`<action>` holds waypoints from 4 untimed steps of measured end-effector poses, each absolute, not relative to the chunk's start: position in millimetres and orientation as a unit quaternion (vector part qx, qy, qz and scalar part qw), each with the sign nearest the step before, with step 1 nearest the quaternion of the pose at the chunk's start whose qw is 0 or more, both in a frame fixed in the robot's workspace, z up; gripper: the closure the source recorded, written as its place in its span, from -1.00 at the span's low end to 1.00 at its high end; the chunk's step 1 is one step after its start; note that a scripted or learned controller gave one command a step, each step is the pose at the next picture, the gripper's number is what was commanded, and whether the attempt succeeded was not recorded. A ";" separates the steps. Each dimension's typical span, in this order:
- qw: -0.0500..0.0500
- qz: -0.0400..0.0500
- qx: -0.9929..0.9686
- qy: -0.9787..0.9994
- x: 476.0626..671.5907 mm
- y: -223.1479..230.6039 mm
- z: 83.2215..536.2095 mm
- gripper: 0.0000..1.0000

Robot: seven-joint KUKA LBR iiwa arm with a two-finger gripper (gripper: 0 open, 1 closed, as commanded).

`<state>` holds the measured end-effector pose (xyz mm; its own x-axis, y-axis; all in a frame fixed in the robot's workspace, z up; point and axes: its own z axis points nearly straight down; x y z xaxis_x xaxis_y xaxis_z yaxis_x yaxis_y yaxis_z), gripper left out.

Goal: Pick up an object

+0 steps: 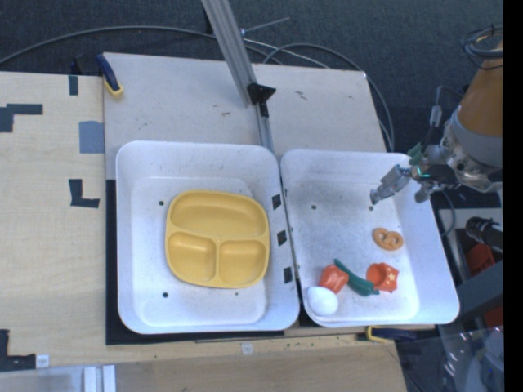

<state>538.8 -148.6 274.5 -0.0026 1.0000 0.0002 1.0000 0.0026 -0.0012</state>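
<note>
Grey metal fingers of the two-finger gripper [391,188] hang over the right white bin [343,170], close to its far right corner, with the arm reaching in across the right rim. Nothing sits between the fingers; whether they are spread or closed cannot be told from this slant.

Candidates for the pick all lie toward the near edge of the same bin. A small brown pretzel-shaped piece [388,238] rests by the right wall, almost straight toward the near edge from the gripper, and is the nearest of them. Further on, near the near right corner, a red block with a yellow star [383,276] touches a dark green curved strip [356,278], whose long axis runs slantwise from far-left to near-right. An orange-red lump [333,278] lies just left of the strip, and a white egg-shaped object [322,300] sits at the near left corner.

The left white bin [139,170] holds a yellow plastic tray with 3 compartments [218,238], well apart from the gripper.

The coming move is likely a short travel toward the near edge and then a descent.
</note>
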 end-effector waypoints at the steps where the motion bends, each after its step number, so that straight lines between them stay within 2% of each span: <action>1: 0.001 0.000 -0.706 -0.708 538.8 -148.7 274.6 -1.00; 4: 0.003 0.002 -0.707 -0.708 540.1 -154.6 93.7 -1.00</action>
<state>540.1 -154.6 93.7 -0.0014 1.0000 0.0008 1.0000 0.0014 -0.0075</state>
